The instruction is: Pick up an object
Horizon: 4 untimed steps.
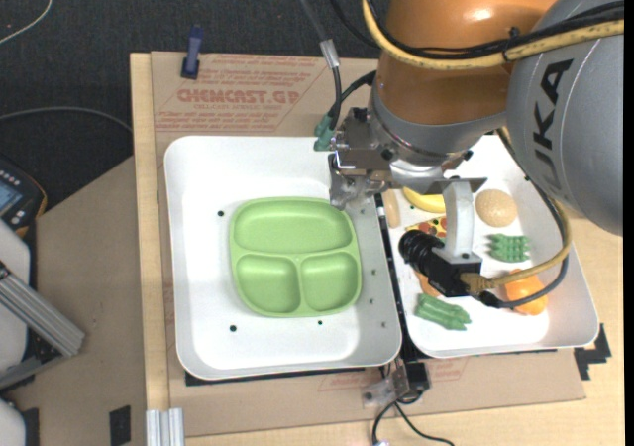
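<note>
Green divided plate (294,256) is the likeliest target, since the task names no particular object and this one lies closest to the tool. It sits flat in the left bin (198,196), right of centre, with its right edge close to the wall shared with the right bin (565,325). The gripper (350,178) hangs over that shared wall near the bins' far side, and the plate's upper-right corner sits just below and to the left of it in the camera view, so the plate spreads away from the tool toward the lower left. The plate's long axis runs roughly left to right across the view, with a slight tilt. The nearest grabbable part looks to be the raised rim at that corner (a judgement, as the wrist hides the exact contact zone). Whether the gripper is open or closed cannot be told, because the orange band and grey wrist housing cover it from above, and nothing is seen held. The plate is pale lime plastic, a rounded rectangle with one wide compartment on the far side and two smaller ones on the near side, all bare. It is shallow and smooth, so probably slippery if pinched anywhere but the rim. Other candidates sit in the right bin: a toy banana (426,202), a tan bread roll (495,206), a green ridged piece (507,247), another green piece (441,312) and an orange piece (525,293), all further right of the tool and partly under the arm.
</note>
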### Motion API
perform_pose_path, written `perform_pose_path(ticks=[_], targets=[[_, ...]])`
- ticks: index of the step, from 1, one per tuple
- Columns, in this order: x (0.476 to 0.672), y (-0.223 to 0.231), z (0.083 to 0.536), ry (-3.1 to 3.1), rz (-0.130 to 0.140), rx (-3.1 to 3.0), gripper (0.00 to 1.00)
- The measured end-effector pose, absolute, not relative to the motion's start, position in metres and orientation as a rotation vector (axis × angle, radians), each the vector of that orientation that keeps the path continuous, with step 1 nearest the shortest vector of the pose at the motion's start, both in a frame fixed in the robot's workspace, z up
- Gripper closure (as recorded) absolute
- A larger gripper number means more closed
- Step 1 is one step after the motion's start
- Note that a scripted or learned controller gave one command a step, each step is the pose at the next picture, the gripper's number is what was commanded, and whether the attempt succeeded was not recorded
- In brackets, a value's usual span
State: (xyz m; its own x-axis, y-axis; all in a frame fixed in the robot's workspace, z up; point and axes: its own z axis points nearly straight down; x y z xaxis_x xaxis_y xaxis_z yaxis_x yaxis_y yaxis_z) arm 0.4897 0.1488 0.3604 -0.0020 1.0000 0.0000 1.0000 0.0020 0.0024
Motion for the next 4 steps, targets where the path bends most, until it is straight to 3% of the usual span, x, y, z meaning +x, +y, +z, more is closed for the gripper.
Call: perform_pose_path(ticks=[3, 4], targets=[[0.491, 0.15, 0.391, 2.223, 0.005, 2.213, 1.0], [0.531, 0.122, 0.311, 2.218, -0.012, 2.229, 1.0]])
